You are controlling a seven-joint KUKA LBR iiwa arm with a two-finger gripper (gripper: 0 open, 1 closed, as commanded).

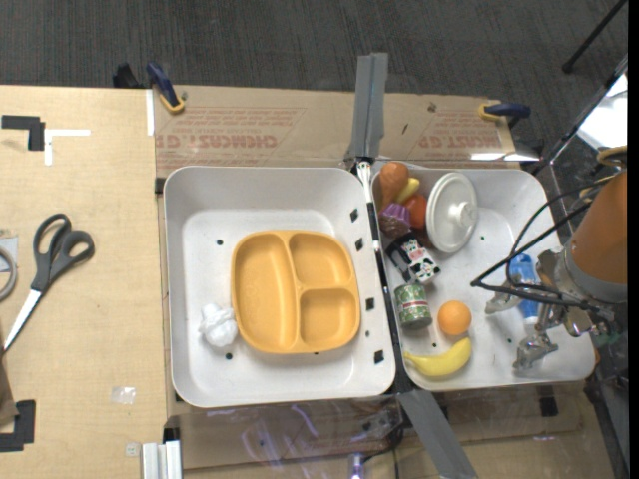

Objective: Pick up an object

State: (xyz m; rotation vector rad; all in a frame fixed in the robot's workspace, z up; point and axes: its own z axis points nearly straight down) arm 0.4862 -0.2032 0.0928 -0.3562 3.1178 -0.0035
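Here the gripper (536,349), its opening unclear, hovers right of the orange (454,317) and banana (440,360).

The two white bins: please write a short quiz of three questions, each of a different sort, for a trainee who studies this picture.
1. True or false: the yellow divided tray lies in the left bin.
2. Which thing lies nearest the banana in the right bin? A) the orange ball B) the white lid C) the crumpled white paper
3. Fill in: on the bench, left of both bins, lies a pair of ______.

Key
1. True.
2. A; the ball sits just above the banana.
3. Scissors.
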